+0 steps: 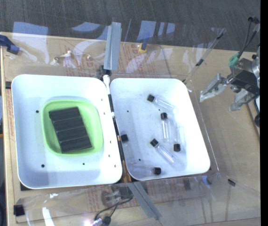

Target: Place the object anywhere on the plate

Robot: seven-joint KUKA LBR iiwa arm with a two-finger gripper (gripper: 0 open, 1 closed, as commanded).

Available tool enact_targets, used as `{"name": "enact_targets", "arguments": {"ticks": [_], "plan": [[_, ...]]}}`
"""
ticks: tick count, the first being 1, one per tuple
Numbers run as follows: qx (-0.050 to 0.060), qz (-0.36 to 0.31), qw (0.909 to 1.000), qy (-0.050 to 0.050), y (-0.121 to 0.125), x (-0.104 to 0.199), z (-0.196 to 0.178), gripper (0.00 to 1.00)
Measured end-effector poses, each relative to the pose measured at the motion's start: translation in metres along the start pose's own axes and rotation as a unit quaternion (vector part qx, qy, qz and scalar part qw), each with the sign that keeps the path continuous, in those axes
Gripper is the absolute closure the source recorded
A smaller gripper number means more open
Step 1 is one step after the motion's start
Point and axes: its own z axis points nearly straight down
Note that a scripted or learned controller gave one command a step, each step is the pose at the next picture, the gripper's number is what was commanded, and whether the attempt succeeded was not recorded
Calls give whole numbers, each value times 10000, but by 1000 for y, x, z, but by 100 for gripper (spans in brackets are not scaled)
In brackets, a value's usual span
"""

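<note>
- Over on the left bin (26,164) sits the green plate (48,134), and a dark ridged block (70,129) is already lying flat inside it, pretty much centered, turned a bit off square.
- That bin and the right bin (196,149) sit side by side on the desk (228,140), edges just about touching in the middle.
- Right of the plate, past the seam, the right bin has a handful of clear tubes with black caps scattered around. One tube (159,100) is toward the far side, another tube (164,125) lies near the middle, and a third tube (162,150) sits closer to the near side.
- Loose-looking black caps (157,171) show up near that bin's front edge, plus one by the seam.
- Way off to the right of the plate, beyond the right bin entirely, the tool (223,94) hangs over bare desk. Its fingers look spread apart with nothing between them.
- Some clear plastic sheeting runs around the outside of both bins.
</note>
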Motion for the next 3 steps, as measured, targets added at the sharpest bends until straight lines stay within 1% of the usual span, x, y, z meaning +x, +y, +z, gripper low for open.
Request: {"name": "enact_targets", "arguments": {"ticks": [1, 2, 3], "plan": [[12, -106, 9999, -7, 50, 1, 2, 0], [-1, -823, 9966, -2, 88, 15, 2, 0], [3, -551, 9985, -6, 119, 22, 1, 0]]}}
